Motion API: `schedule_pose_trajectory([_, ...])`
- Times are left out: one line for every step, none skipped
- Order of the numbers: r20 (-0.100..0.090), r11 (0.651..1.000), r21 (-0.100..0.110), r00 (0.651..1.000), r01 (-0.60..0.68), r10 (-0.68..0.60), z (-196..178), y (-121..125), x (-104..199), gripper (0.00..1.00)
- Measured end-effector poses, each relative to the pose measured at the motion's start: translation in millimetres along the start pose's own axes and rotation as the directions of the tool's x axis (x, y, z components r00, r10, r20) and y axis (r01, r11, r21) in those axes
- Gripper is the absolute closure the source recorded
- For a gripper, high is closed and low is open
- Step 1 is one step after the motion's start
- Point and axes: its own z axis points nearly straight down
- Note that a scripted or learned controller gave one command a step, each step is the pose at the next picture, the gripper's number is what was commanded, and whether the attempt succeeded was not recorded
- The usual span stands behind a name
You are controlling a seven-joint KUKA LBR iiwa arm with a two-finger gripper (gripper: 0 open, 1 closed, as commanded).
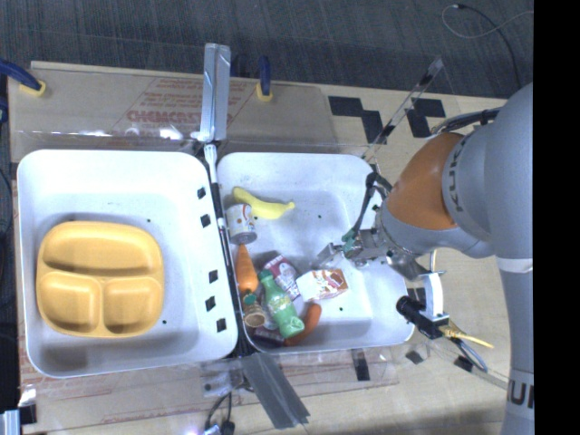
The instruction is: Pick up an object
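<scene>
The right bin (pixel 349 172) holds a pile of small items. A yellow banana (pixel 263 206) lies near its back, with a small tin can (pixel 241 224) just left of it. Along the left wall lies a carrot (pixel 246 271). A green bottle (pixel 279 304), a dark pink packet (pixel 283 273), a white and red packet (pixel 323 285) and an orange-red sausage (pixel 311 315) crowd the front. My gripper (pixel 350 246) hangs low in the bin, just above and right of the white and red packet. Nothing shows between its tips.
The left bin (pixel 54 172) carries a yellow divided tray (pixel 100 276). A metal divider post (pixel 216 93) stands between the bins at the back. The grey arm and its orange band (pixel 428 193) lean over the right bin's right wall.
</scene>
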Motion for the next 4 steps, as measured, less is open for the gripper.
schedule_pose_trajectory([0.0, 0.983, -0.001, 0.983, 0.184, -0.184, -70, 82, -4, 0.0])
schedule_pose_trajectory([0.0, 0.999, 0.0, 0.999, 0.044, -0.044, -32, 119, 18, 0.0])
schedule_pose_trajectory([0.001, 0.996, -0.001, 0.996, 0.089, -0.089, -153, 133, -6, 0.0])
schedule_pose_trajectory([-0.002, 0.988, 0.004, 0.988, 0.154, -0.154, -57, 76, 62, 0.0])
